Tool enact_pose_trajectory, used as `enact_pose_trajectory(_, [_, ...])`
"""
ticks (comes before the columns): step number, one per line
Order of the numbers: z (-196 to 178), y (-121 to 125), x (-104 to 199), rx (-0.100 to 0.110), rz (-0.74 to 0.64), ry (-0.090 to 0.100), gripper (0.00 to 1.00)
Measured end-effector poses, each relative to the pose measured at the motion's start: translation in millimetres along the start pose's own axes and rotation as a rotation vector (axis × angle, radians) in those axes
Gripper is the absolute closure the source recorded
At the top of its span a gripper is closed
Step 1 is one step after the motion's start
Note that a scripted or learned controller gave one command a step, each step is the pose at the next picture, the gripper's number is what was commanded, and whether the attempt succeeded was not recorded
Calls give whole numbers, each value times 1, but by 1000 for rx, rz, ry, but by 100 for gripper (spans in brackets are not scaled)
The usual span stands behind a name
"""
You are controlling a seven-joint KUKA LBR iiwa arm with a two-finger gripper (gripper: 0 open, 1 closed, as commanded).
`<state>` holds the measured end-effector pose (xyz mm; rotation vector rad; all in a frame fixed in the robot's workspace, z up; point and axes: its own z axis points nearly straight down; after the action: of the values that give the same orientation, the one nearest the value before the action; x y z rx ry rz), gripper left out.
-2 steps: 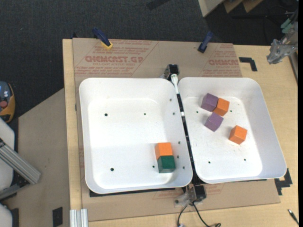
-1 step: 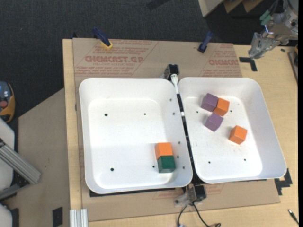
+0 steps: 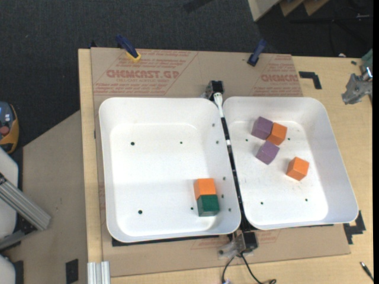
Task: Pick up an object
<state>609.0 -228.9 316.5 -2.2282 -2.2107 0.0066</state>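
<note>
At the right edge of the bench, the gripper (image 3: 358,87) shows only as a grey metal piece, cut off by the frame; whether its fingers are apart or together cannot be told. It hangs over the cardboard sheet (image 3: 195,70), outside the right bin (image 3: 331,158) and well apart from the blocks. Red printing on the cardboard runs partly under the bins; it seems to read "CHEMCAST" twice, the rest being too faint to make out. A yellow-tipped clamp (image 3: 128,49) and a blue clamp (image 3: 257,52) pin the sheet's far edge; a black bracket (image 3: 215,90) sits where the bins meet. In the right bin lie a purple block (image 3: 262,127) touching an orange block (image 3: 277,134), a second purple block (image 3: 267,152) just below them, and a second orange block (image 3: 297,168) a little apart (all near the bin's middle); in the left bin (image 3: 118,158), an orange block (image 3: 205,187) touches a green block (image 3: 208,205) near the front right corner. Cables (image 3: 237,259) trail off the front edge.
</note>
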Motion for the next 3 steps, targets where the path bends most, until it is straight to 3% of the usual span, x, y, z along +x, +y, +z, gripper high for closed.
enact_pose_trajectory(1, [-46,60,6,-16,-11,-4,100])
enact_pose_trajectory(2, [30,-61,11,8,-3,6,100])
enact_pose_trajectory(3, [-26,44,20,-18,-14,-4,100])
